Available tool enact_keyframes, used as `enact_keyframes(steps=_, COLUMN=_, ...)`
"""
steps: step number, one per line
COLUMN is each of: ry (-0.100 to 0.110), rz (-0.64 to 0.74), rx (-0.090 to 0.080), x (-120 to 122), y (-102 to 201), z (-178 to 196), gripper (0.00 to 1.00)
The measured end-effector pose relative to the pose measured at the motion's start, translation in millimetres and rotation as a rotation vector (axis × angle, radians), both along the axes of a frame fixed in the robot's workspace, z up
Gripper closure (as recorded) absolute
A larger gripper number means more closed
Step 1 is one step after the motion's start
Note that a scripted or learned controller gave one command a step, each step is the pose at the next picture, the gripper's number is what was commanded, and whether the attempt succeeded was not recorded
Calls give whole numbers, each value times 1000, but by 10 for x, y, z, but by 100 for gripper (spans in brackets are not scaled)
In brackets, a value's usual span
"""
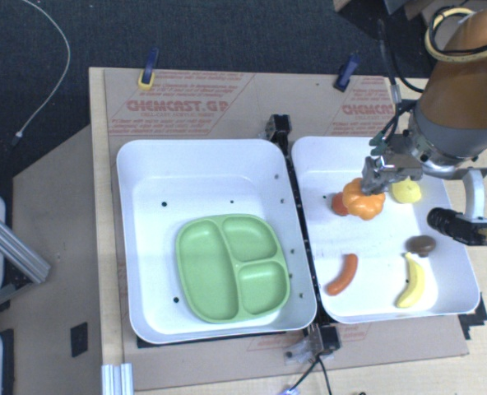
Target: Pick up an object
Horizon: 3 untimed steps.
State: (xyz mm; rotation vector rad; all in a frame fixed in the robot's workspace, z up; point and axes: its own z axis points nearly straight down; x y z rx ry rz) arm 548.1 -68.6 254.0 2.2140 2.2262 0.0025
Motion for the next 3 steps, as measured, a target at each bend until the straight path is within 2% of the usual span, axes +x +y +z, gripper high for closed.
enact_keyframes(steps=1, ry=5, rz=-5, rx=1, x=45, y=466, z=-75, gripper=100)
enact_keyframes(steps=2, ry=2, rz=0, rx=1, x=220, y=992, z=-237, gripper=100)
enact_keyframes(steps=3, ry=-1, rz=-1, rx=1, x=412, y=1425, z=-188, gripper=100)
